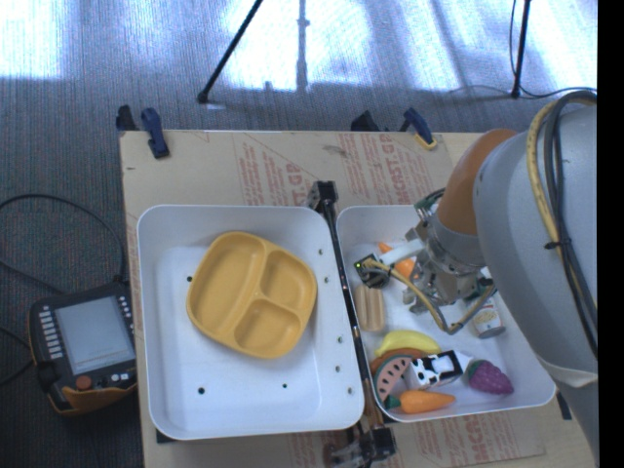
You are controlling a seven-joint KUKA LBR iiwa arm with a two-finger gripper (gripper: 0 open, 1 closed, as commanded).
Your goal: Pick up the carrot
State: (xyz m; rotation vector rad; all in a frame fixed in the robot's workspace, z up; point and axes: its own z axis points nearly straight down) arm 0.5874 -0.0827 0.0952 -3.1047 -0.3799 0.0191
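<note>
While the carrot (421,401) is lying at the bin's (531,390) near edge, the gripper (441,291) is hovering mid-bin; can't tell its state.

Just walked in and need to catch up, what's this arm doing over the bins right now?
The arm reaches in over the right bin, its pincer low among the toys near the bin's far end. The carrot lies untouched at the near edge, beside a watermelon slice, a banana, a cow and grapes. The left bin holds a yellow tray.
</note>
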